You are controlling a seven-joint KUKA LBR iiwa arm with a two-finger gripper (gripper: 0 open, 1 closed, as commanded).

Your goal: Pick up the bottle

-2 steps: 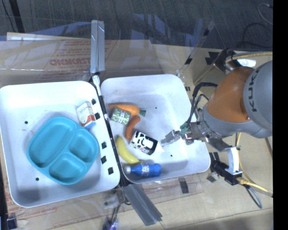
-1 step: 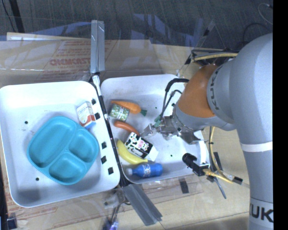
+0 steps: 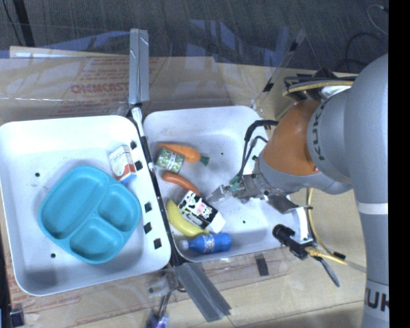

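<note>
Blue bottle point(image 3: 210, 243) lies in rt bin; hand point(image 3: 225, 190) nearby, grip state can't tell.

My grey arm point(image 3: 355, 135) reaches in from the right, wrist bent low, pincer point(image 3: 222, 191) pointing left and downward.

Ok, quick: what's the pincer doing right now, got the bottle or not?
Pincer: over the right bin, beside the bottle but not on it; open or closed cannot be told.
</note>
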